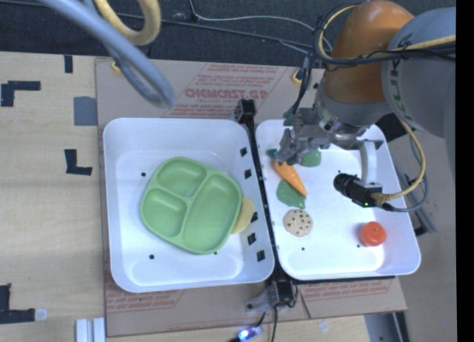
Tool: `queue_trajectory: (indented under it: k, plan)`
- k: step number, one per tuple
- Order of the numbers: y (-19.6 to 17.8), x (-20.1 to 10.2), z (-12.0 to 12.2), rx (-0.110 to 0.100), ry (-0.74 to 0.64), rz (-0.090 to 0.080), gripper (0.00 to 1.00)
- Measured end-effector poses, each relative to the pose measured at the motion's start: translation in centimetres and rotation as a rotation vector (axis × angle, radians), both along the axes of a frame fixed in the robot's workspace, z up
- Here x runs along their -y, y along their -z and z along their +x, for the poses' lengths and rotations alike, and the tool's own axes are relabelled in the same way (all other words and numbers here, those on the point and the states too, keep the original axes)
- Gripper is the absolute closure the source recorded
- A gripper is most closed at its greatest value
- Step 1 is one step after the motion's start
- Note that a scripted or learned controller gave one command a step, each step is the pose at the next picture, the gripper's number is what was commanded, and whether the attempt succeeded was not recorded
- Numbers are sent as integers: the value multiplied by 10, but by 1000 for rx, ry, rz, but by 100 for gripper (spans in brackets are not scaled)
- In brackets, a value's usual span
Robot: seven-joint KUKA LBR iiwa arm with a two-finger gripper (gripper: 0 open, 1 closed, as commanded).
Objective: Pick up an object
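Pick not completed: tool (295,148) hovers over carrot (291,176) near right bin's (396,259) far-left corner (grip state indeterminate).

End effector (290,150) hovers just above the carrot (291,176) in the right bin (400,259).

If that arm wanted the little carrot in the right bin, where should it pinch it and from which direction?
Probably across the carrot's thick orange middle, coming straight down from above. It lies flat and slanted, green top toward the bin's near side, so the fingers should close across its narrow width, not along its length. The end effector hangs right over its upper end, and a green piece touches the lower end, so the middle is freest.
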State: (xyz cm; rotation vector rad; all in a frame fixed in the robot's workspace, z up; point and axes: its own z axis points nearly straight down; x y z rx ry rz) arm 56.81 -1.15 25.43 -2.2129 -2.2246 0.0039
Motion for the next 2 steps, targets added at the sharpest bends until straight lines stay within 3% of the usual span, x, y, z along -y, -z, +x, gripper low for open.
queue_trajectory:
  k: [2]
  plan:
    - [19,-102,-30,0,-1,0,100]
